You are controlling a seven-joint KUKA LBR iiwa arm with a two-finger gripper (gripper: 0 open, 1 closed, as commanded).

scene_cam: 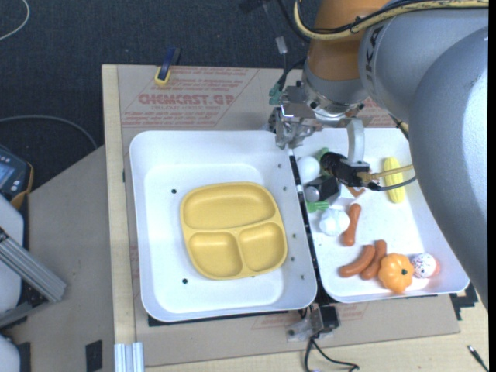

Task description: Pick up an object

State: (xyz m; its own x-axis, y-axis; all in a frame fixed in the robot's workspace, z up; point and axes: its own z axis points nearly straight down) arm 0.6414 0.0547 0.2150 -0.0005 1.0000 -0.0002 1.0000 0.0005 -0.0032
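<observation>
Hidden: arm (434, 68) covers the far right part of the right bin (448, 284); green toy (314, 202) is partly covered, kind unclear.
Gripper (294, 134): over the far rim where the bins meet; whether it is spread or closed cannot be told.
Toys: all in right bin.
Ball (310, 167): white, near the gripper.
Corn (394, 180): yellow, mid-bin.
Sausages (364, 260): orange-red, touching pumpkin (397, 273).
Egg (424, 266): speckled, beside pumpkin.
Left bin (155, 208): yellow three-part plate (231, 229).
</observation>
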